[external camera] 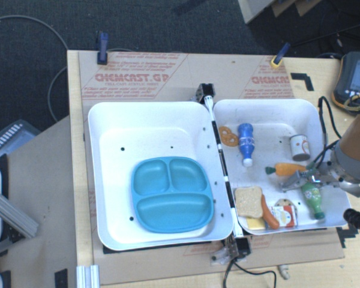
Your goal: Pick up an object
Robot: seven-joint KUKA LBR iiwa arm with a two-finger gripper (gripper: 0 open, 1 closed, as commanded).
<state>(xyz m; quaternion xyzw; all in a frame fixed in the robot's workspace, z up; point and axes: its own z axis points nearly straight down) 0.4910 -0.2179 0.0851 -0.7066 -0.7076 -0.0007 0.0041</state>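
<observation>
The right bin (pixel 265 104) holds several small items. A blue bottle (pixel 245 141) lies beside a pretzel (pixel 228 136) near its left wall. A small can (pixel 299 147) sits toward the back right. An orange carrot (pixel 285 169) and a green bottle (pixel 315 201) lie at the right side. My gripper (pixel 302 179) hangs low between those two, just in front of the carrot and over the green bottle's top end. A slice of bread (pixel 249 201), a red sausage (pixel 268 212), a yellow cheese piece (pixel 255 224) and a red-and-white packet (pixel 285 212) crowd the front.
The left bin (pixel 108 155) holds a blue divided plate (pixel 171 194). A black clamp (pixel 205 91) joins the bins at the back. My grey arm (pixel 353 155) crosses the right bin's right wall. Cables (pixel 327 122) run along that side.
</observation>
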